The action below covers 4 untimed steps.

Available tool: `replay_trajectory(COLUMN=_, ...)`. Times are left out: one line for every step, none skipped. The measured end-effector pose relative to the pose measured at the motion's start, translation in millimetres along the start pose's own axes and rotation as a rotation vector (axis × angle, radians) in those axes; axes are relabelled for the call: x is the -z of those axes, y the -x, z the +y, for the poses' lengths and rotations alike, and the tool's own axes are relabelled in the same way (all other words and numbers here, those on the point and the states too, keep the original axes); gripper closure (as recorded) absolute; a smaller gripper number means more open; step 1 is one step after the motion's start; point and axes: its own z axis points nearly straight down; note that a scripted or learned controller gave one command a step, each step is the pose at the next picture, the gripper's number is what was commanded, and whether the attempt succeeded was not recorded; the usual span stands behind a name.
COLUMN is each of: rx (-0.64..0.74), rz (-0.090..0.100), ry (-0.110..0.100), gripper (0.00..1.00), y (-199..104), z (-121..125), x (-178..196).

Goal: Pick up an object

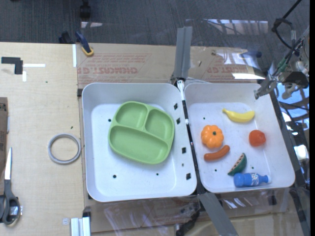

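The right bin [278,113] holds several toy items lying apart from one another. A yellow banana [238,115] lies toward the far side. Below it sit an orange pumpkin [212,136] and a red tomato [257,138]. An orange-red sausage [216,153] lies just under the pumpkin. A green watermelon slice [236,164] and a blue bottle [251,180] on its side are near the front wall.
The left bin [93,146] holds a green divided plate [141,132]. On the wooden bench to the left lie a tape ring [64,148] and scissors [7,203]. Cables and metal fittings [285,75] crowd the right bin's far right corner.
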Motion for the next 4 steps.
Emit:
replay_trajectory(rx=0.003, rz=0.000, ry=0.001, gripper=0.00, y=-15, z=45, x=-184)
replay_trajectory(rx=0.005, rz=-0.001, ry=0.003, gripper=1.00, y=-15, z=46, x=-174)
replay_trajectory(rx=0.005, rz=-0.001, ry=0.002, gripper=0.00, y=-15, z=46, x=-174)
replay_trajectory(rx=0.000, rz=0.000, ry=0.001, gripper=0.00, y=-53, z=3, x=-190)
